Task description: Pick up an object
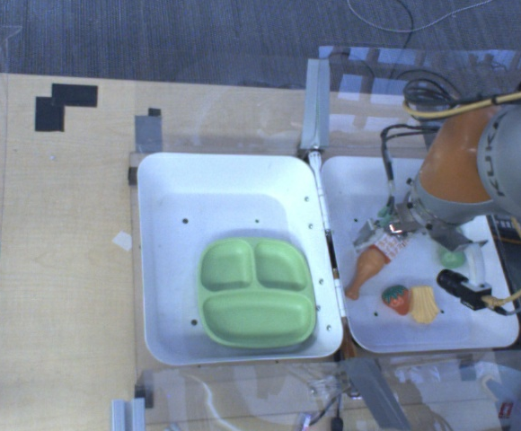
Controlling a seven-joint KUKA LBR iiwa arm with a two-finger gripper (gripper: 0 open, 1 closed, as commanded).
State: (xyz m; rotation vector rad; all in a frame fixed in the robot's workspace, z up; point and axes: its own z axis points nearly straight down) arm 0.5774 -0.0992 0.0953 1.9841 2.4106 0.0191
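My gripper is low over the right bin, near its left-middle part. Right under it lies an orange cone-shaped toy, slanting down to the left, with its upper end at the gripper. A red round toy with a green top and a yellow toy lie side by side nearer the front. A small green object rests at the right, partly hidden by the wrist.
The left bin holds a green divided plate in its front half. A metal divider stands between the bins at the back. The arm's grey and orange body covers the right bin's back right.
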